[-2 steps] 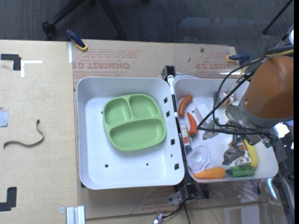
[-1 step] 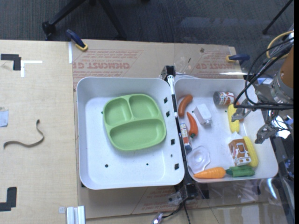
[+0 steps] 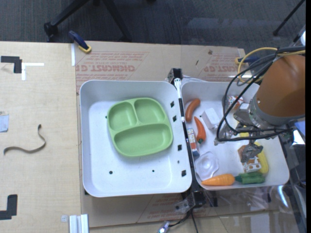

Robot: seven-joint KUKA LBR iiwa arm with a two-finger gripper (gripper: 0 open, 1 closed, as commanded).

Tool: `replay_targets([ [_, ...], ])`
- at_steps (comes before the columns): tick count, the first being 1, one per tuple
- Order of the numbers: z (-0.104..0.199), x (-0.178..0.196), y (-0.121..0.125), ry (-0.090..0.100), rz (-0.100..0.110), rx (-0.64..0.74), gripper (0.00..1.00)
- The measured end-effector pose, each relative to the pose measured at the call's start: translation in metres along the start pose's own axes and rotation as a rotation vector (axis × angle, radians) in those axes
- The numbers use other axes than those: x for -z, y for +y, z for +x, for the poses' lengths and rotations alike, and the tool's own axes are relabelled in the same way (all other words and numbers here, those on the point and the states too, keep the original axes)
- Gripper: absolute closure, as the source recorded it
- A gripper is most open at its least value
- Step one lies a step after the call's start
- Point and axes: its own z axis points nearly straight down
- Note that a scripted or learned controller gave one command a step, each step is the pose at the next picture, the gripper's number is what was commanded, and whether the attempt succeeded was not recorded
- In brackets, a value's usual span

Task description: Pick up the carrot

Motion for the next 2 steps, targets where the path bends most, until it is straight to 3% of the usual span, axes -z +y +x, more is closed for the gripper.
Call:
replay_targets([
  [1,0.010,0.029,0.024,-0.002,0.001,0.569,0.00],
  [2,0.015,0.017,0.038,-0.002,-0.003,0.985,0.00],
])
